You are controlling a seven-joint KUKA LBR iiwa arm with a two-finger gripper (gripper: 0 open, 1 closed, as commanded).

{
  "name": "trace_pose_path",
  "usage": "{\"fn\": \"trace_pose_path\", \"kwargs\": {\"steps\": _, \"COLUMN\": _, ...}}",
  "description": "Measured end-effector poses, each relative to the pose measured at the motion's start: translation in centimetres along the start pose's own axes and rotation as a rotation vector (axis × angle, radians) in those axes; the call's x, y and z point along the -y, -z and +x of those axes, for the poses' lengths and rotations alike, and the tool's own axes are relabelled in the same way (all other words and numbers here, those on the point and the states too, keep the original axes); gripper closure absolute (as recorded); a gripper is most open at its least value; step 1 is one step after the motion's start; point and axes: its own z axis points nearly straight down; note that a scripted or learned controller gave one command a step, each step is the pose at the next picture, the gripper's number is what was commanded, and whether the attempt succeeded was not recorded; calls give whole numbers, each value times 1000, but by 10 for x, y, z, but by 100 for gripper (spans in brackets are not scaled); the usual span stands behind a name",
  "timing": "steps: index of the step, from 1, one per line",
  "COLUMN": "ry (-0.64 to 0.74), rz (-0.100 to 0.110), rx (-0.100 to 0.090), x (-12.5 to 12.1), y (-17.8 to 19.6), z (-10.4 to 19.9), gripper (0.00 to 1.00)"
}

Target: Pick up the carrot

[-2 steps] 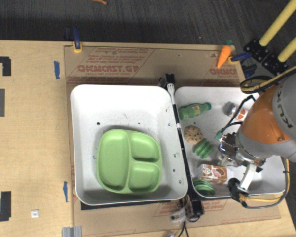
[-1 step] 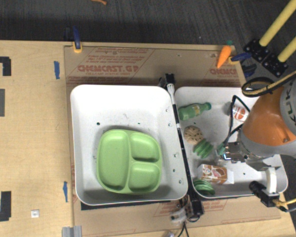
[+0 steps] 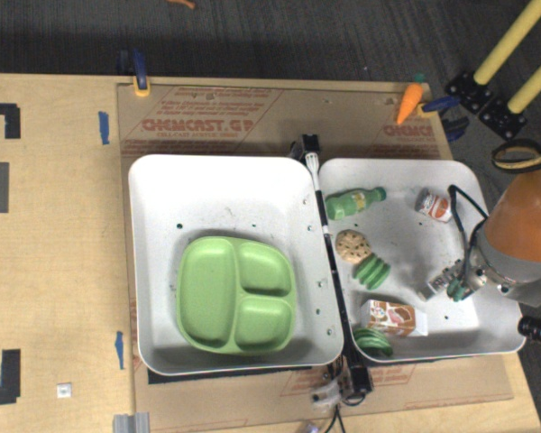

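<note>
The carrot (image 3: 409, 102) is small and orange with a green top. It lies on the cardboard behind the right bin (image 3: 487, 332), outside both bins, near a blue clamp. My gripper (image 3: 448, 285) hangs low over the right part of the right bin, under the orange wrist band (image 3: 523, 224). It is far from the carrot, toward the front. I see nothing held in it.
The right bin holds a green bottle (image 3: 354, 202), a cookie (image 3: 351, 243), a green ridged piece (image 3: 372, 271), a can (image 3: 433, 205), a brown packet (image 3: 392, 317) and a green item (image 3: 372, 341). A green divided plate (image 3: 237, 292) lies in the left bin (image 3: 162, 206).
</note>
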Motion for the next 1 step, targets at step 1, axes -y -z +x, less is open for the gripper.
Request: {"fn": "trace_pose_path", "kwargs": {"steps": 1, "ry": -305, "rz": 2, "rx": 10, "x": -51, "y": 0, "z": 37, "gripper": 100}}
